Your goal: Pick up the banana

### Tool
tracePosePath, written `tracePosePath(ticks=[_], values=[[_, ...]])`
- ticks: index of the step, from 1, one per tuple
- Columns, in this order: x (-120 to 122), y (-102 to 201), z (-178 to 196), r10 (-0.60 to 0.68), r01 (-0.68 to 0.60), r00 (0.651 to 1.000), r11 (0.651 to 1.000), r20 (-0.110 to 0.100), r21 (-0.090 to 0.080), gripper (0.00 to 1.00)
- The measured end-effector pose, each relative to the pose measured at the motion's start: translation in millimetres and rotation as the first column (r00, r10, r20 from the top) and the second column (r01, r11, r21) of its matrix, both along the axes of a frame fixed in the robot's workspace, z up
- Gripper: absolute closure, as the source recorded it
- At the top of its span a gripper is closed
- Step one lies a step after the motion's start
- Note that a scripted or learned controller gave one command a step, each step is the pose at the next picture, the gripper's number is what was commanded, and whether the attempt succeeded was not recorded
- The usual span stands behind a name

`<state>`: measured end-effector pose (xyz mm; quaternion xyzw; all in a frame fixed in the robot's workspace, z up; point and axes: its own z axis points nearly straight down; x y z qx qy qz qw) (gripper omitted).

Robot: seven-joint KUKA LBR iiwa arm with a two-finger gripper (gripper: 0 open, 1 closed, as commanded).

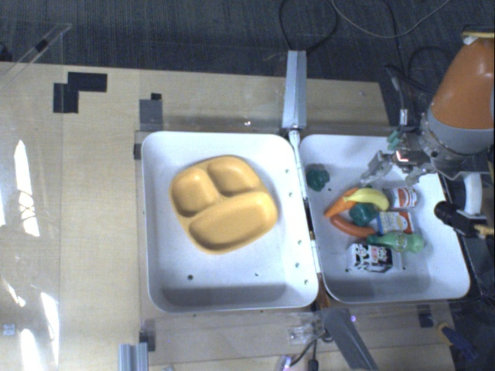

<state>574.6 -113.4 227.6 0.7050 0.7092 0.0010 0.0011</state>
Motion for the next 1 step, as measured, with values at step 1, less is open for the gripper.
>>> tracePosePath(ticks=[1], values=[[11.2,-16.6,-70.8,0.010,-0.010,1.000,1.000,-0.001,0.000,0.00]])
